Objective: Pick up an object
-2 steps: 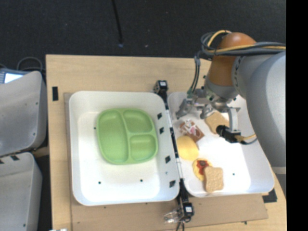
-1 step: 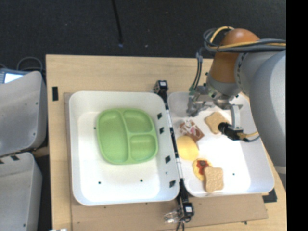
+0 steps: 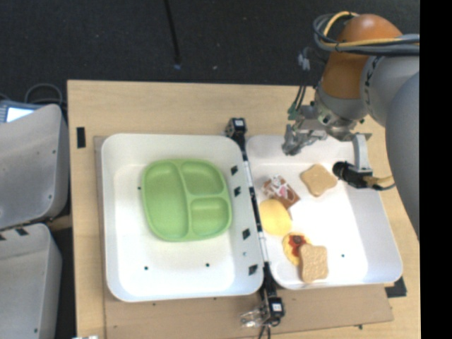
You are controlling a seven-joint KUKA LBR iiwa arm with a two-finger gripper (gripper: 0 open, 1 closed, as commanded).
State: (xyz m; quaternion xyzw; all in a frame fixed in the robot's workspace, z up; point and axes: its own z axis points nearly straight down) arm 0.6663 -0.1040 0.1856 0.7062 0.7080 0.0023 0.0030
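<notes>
Nearest the camera, at about 6 o'clock in the right bin [image 3: 360, 232], lies a speckled tan slice [image 3: 313, 263]. A small red-and-yellow piece [image 3: 296, 243] touches it at its 11 o'clock. Farther in, at the bin's 9 o'clock and close against the wall shared with the left bin [image 3: 127, 260], sits a round yellow piece [image 3: 275, 217]. Just beside it, at its 12 o'clock, is a small red-and-white wrapped piece [image 3: 280, 188]. At that piece's 3 o'clock, a little apart, a pale brown toast slice [image 3: 318, 180] lies flat on the bin floor. These five loose things are what there is to pick, and all of them rest on the floor of the right bin. In the left bin a green divided plate [image 3: 187, 200] lies near the middle, well apart from the walls. Farther still, the gripper [image 3: 295, 144] hangs over the right bin's 11 o'clock corner, at the toast slice's 11 o'clock and apart from it. Whether the claw is apart or together cannot be told from this angle. Behind it the grey arm [image 3: 395, 83] with its orange band reaches in from 2 o'clock over the far edge of the wooden bench [image 3: 155, 104].
</notes>
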